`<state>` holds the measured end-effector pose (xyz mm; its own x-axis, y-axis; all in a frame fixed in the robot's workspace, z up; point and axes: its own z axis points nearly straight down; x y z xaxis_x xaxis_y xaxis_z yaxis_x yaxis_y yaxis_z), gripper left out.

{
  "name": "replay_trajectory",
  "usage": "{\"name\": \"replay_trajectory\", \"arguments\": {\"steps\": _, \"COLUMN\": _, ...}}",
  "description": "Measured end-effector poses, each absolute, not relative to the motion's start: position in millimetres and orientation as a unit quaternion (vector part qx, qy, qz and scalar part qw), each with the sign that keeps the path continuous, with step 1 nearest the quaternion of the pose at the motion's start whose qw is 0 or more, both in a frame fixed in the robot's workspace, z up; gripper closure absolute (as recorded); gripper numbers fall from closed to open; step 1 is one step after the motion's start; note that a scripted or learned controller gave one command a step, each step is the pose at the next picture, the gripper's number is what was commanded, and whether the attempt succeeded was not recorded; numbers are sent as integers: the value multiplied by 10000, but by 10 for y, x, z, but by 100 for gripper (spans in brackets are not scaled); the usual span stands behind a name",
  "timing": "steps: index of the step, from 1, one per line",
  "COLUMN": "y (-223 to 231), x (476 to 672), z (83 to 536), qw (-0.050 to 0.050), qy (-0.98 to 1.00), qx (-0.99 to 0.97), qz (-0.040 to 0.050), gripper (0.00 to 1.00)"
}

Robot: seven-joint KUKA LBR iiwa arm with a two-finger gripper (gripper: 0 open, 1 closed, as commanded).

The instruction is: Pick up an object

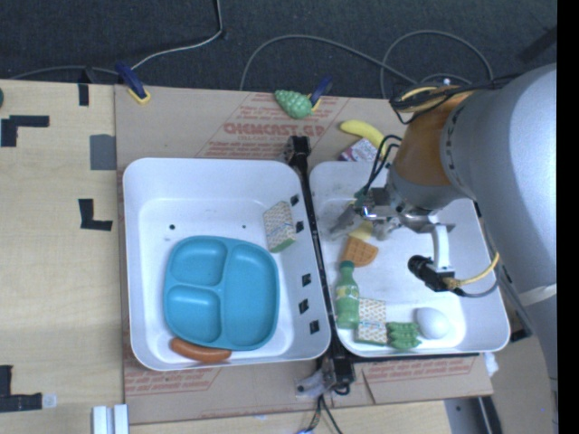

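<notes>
Camera view, right bin [479, 242]: gripper [362, 217] low over the upper-left floor, metal fingers seemingly angled apart though partly blurred against the white; whether they are spread or pressed together cannot be told, and nothing is seen pinched between them. Candidate object: orange waffle-textured wedge [361, 250], just below the fingertips, apparently apart from them. Further stock along the lower wall: green bottle [346, 295], patterned sponge block [370, 319], green leafy toy [403, 334], white egg [432, 322]. Left bin [136, 242]: blue divided plate [222, 293], sausage [201, 351], second patterned block [280, 225]. Bench beyond: banana [362, 132]. Risks, judged: closing short of the wedge and taking air; nudging it aside; fingertips scraping the floor.
</notes>
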<state>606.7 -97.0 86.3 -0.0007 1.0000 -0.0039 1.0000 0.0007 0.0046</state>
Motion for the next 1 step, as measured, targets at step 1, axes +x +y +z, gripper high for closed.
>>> {"name": "replay_trajectory", "arguments": {"steps": 1, "y": -947, "x": 5851, "z": 866, "qw": 32, "qy": 7075, "qx": 7068, "qz": 9, "gripper": 0}}
